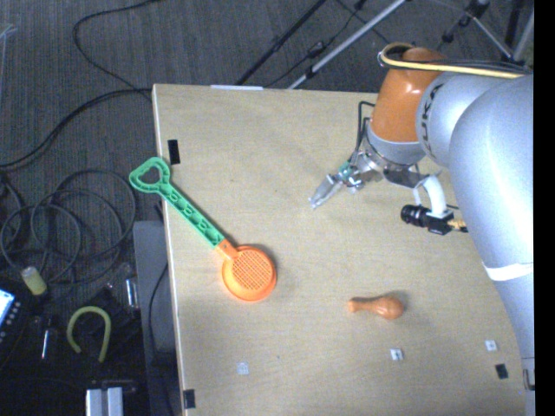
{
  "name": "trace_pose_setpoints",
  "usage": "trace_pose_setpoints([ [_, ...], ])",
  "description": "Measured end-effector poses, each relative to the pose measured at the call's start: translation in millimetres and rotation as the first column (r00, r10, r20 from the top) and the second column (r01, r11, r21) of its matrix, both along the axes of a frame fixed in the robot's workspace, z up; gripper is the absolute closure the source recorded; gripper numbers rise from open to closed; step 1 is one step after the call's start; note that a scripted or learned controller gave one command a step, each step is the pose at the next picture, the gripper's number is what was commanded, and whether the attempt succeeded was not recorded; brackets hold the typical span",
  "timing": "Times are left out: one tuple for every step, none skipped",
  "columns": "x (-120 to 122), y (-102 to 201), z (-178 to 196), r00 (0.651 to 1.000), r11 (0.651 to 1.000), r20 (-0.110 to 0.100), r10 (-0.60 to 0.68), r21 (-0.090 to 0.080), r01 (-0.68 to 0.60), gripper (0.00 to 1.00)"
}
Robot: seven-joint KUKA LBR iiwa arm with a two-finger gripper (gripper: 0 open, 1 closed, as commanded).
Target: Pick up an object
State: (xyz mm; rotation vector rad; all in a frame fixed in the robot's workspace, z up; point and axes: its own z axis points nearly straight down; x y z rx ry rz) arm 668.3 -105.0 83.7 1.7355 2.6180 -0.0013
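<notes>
Pincer (325,191) slightly parted, holding nothing, poised above bare surface (260,137). Nearest candidate, small orange pear-shaped toy (379,306), well apart toward the near edge; strainer (208,232) farther left. Likely risk: closing on air, or nudging the rounded toy into a roll.

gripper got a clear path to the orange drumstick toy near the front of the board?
Probably yes. The gripper hangs above bare board, and the drumstick toy lies alone in the open. The green-handled strainer sits well off to the side, out of the way.
</notes>
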Motion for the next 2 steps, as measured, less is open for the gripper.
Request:
trace_pose_setpoints([
  [0.3, 0.6, 9.3, 1.0, 1.0, 0.001, 0.001, -0.001, -0.001, 1.0],
  [0.2, 0.5, 9.2, 1.0, 1.0, 0.001, 0.001, -0.002, -0.001, 0.0],
])
